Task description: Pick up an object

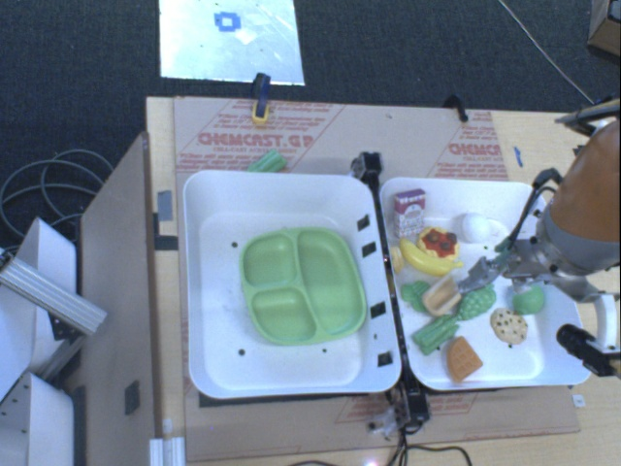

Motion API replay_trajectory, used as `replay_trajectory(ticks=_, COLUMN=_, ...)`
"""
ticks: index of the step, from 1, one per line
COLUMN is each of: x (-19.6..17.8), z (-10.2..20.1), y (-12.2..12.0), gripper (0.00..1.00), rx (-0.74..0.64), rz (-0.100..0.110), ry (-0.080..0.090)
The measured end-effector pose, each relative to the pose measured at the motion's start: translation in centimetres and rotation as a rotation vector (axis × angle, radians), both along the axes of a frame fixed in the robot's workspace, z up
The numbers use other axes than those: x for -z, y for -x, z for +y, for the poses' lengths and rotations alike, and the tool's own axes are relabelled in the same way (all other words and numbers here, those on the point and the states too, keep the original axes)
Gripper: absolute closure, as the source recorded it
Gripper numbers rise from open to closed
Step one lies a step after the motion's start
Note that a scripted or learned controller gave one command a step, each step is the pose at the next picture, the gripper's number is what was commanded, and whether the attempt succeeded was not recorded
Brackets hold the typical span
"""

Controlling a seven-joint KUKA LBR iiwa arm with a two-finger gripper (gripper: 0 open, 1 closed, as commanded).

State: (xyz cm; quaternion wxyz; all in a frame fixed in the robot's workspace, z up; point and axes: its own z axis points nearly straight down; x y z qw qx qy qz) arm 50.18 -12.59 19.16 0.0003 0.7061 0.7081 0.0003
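Gripper low over the toy food

The grey two-finger gripper [477, 278] hangs just above a tan hot-dog toy [441, 295]; its finger spread cannot be told.

Tray [303, 285] in L bin [218, 212]

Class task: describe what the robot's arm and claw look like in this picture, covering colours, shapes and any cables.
The arm is thick and rounded, with a broad orange band above a grey wrist section. A thin dark cable loops along its left side. The claw is slim grey metal, reaching left over the right bin.
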Motion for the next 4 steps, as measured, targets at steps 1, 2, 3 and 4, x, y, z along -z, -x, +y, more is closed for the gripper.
replay_trajectory(ticks=1, x=9.5, z=-1.0, y=-7.0, gripper=0.00, rx=-0.003, rz=0.001, ry=0.001)
replay_trajectory(ticks=2, x=10.7, z=-1.9, y=-9.5, gripper=0.00, rx=-0.003, rz=-0.002, ry=0.000)
replay_trajectory(ticks=3, x=10.6, z=-1.7, y=-15.3, gripper=0.00, rx=-0.004, rz=-0.008, ry=0.001)
replay_trajectory(ticks=4, x=9.4, z=-1.8, y=-15.2, gripper=1.00, rx=-0.005, rz=-0.009, ry=0.003)
